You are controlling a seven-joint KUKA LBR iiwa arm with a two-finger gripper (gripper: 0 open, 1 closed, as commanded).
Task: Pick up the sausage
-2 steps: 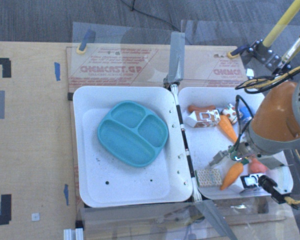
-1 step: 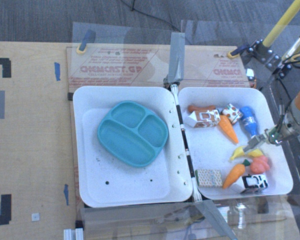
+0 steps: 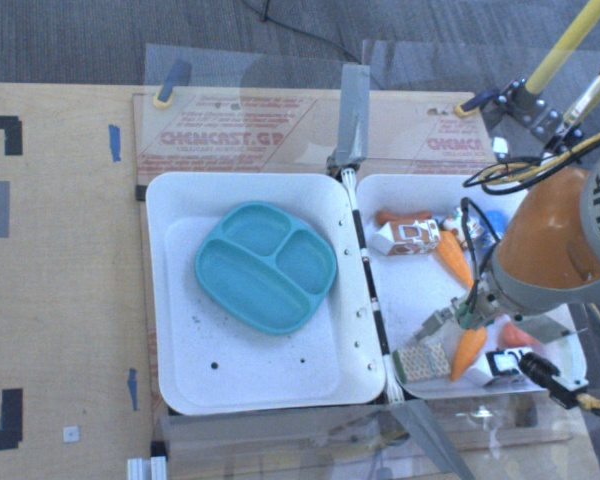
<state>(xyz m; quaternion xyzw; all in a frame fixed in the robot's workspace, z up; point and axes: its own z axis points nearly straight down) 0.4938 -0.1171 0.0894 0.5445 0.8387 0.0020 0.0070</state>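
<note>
Sausage reach calls for lifting clear and travelling up-frame, then descending across its short width, I judge. The reddish-brown stubby sausage (image 3: 404,216) lies by the upper wall of the right white bin (image 3: 570,363), just above a small white-and-brown carton (image 3: 412,236). The hand (image 3: 458,318) hovers well below it, beside an orange carrot (image 3: 467,352); its opening cannot be told.

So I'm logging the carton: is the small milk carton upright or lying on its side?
On its side. The milk carton lies flat in the right bin, long side along the floor, gabled end pointing left.
</note>
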